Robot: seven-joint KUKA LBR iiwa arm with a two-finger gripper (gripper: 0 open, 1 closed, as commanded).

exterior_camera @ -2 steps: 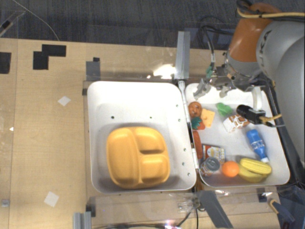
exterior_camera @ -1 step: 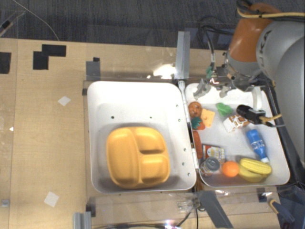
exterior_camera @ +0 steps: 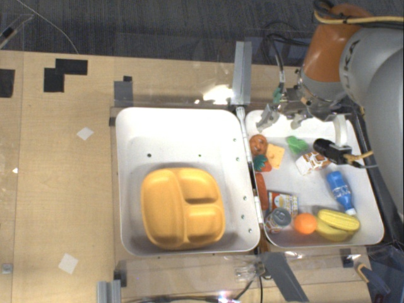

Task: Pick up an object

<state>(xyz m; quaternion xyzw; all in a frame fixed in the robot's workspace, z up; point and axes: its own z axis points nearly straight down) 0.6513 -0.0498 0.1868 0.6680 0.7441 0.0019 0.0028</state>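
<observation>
My jaws [exterior_camera: 276, 109] hang over the right bin's [exterior_camera: 366, 194] far left corner; whether they are apart or together I cannot tell. Beneath lie one banana [exterior_camera: 338, 224], one orange [exterior_camera: 305, 223], one blue bottle [exterior_camera: 339, 189]. The left bin [exterior_camera: 177, 128] holds one yellow tray [exterior_camera: 182, 206], with bare floor around it.

Arm [exterior_camera: 372, 49] cut off at right edge

Pale wooden bench [exterior_camera: 57, 188], bearing two shallow white bins side by side toward its right end: left bin [exterior_camera: 183, 131] and right bin [exterior_camera: 369, 223], touching along a shared edge. Black patches [exterior_camera: 63, 73] stuck near the far left corner. Small pale squares [exterior_camera: 84, 132] scattered along the left side.
</observation>
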